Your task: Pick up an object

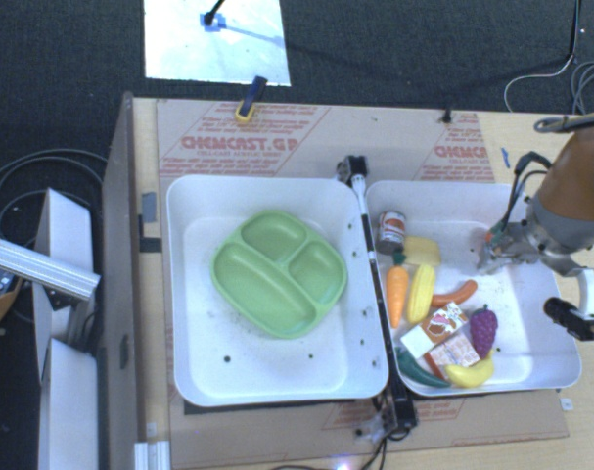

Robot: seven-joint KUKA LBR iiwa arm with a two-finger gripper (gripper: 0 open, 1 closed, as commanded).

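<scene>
Claw (494, 255): we find it low in the right bin (531, 375), right of the orange sausage (456, 293), its tips too blurred to judge its state. Above it the arm (571, 189) bends in, cut off at the frame's edge. Left of the sausage lie corn (422, 292) and carrot (398, 295).

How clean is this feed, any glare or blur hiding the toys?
Camera view: even, soft lighting; the white bins are bright but not blown out; toys such as the carrot read clearly; the pincer is small and slightly soft; bright glare on the floor panel.
</scene>
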